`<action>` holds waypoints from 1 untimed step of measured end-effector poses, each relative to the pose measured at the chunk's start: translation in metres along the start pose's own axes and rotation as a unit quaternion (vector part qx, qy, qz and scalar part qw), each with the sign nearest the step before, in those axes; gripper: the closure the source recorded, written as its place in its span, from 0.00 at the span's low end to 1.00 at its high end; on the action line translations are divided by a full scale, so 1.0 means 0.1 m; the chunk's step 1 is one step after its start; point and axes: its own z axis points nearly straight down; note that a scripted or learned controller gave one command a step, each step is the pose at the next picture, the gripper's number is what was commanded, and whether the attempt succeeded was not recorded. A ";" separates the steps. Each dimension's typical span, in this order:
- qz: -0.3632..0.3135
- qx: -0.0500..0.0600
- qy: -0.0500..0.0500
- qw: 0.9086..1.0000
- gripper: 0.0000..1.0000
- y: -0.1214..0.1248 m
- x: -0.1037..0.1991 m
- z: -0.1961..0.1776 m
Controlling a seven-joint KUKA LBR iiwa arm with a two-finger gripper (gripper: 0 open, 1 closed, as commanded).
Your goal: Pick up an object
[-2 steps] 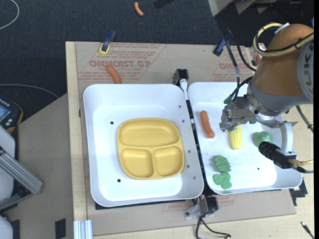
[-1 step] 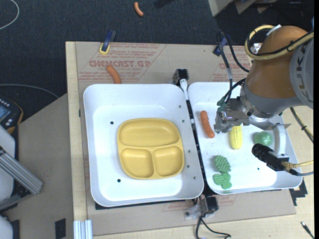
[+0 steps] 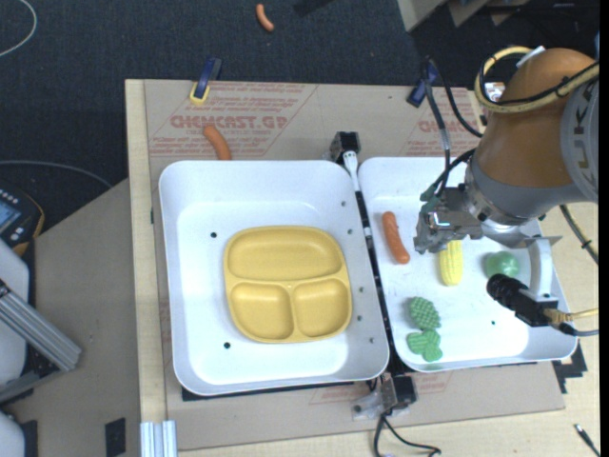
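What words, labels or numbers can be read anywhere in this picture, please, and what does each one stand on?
"CHEMCAST G P": red print on the brown board under the bins, behind the left bin; the last letters are partly unclear.
More red print on the same board behind the right bin: too cut off and blurred to read.
Dark letters on the arm at the picture's right edge: cut off, unreadable.
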 end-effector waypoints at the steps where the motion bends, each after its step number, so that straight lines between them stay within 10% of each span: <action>1: 0.001 0.003 0.001 1.000 1.00 -0.13 0.08 0.14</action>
